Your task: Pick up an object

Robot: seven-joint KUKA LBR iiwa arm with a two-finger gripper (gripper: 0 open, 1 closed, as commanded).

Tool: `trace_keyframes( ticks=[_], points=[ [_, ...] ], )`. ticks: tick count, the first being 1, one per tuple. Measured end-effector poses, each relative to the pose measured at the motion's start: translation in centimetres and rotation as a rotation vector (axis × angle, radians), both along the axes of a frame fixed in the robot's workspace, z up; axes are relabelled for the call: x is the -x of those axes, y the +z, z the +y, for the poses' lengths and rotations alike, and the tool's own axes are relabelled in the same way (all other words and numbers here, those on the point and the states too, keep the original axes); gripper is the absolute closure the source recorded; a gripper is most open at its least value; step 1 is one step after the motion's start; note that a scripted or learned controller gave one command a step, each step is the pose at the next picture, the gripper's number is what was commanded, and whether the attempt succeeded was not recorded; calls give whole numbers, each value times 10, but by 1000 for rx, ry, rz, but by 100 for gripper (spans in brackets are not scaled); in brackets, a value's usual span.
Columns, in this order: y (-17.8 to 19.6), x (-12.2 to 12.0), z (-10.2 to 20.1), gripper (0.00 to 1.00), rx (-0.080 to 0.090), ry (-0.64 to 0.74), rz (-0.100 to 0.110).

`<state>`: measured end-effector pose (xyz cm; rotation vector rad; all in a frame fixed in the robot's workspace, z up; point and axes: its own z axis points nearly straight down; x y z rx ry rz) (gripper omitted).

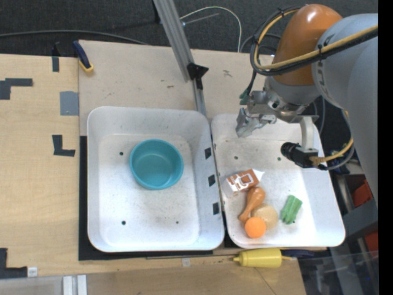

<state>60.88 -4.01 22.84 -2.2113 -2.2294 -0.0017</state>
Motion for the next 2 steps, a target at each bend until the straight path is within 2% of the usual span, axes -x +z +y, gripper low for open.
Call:
trace_keyframes(
  ticks=[1, 2],
  points=[
    [6, -8, 61, 100, 0, 0, 0],
    [-3, -29, 118, 100, 1, -1, 1]
  ],
)
